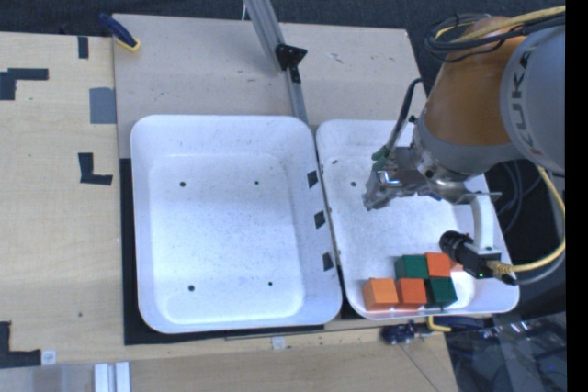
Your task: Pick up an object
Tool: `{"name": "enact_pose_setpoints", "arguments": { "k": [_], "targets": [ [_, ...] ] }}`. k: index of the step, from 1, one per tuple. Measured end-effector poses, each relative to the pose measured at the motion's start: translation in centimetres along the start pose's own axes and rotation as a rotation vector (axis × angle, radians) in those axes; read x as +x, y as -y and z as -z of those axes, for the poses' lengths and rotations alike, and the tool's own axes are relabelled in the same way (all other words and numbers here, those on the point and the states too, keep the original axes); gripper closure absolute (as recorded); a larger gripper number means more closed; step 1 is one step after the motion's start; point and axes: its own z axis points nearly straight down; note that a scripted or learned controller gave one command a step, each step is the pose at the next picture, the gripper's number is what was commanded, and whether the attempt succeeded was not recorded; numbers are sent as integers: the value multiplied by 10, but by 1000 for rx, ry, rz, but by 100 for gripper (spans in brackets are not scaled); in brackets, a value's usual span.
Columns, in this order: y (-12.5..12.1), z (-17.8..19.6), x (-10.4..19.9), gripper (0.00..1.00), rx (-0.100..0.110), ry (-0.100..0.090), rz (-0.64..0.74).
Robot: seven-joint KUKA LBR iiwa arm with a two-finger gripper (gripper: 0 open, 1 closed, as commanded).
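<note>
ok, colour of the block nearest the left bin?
Orange block, at the right bin's front edge; camera view.

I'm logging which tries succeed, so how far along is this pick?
Done: the arm has reached over the right bin, and the gripper hangs above its bare floor. In hand: nothing shows at the gripper. Left: the whole pick, since the orange and green blocks sit clustered in that bin's near corner, apart from the gripper, which likely must move there and descend.

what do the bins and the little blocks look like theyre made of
Bins: likely thin moulded plastic, white, slightly glossy, with rounded rims. Orange blocks and green blocks: flat matte colour and square edges, perhaps foam or painted wood; the view cannot settle which.
</note>
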Motion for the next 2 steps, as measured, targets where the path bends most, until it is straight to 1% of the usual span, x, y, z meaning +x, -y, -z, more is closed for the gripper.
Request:
{"name": "enact_pose_setpoints", "arguments": {
  "k": [2],
  "targets": [
    [12, -13, 87, 100, 1, 0, 0]
  ]
}}
